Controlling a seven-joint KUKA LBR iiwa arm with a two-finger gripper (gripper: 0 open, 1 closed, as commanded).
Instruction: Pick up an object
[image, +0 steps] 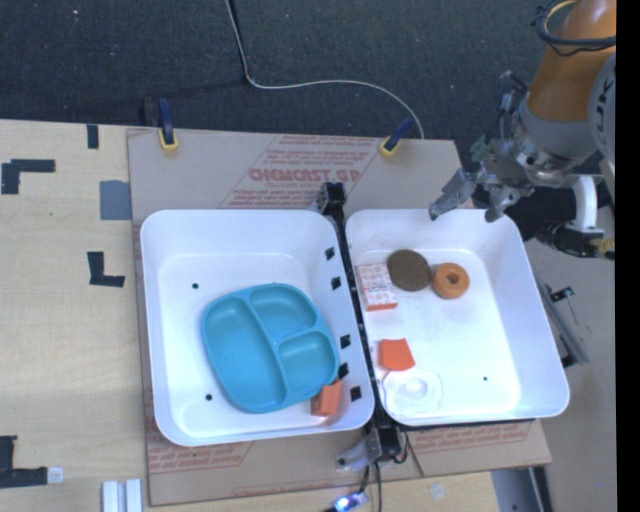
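Note:
My gripper (468, 206) hangs over the far rim of the right bin (535, 330), open, its two fingers spread with nothing between them. Inside that bin lie a dark brown round cookie (408, 269), an orange-brown doughnut (451, 281) touching its right side, a small red-and-white packet (376, 286) by the left wall, an orange square block (396, 354) and a white round piece (419, 388) near the front. The gripper is above and behind the doughnut, apart from every object.
The left bin (165, 300) holds a blue divided tray (269, 345) and a small orange block (327, 399) at its front right corner. Black clips join the bins along the middle divider (345, 290). A cable (300, 85) loops behind the board.

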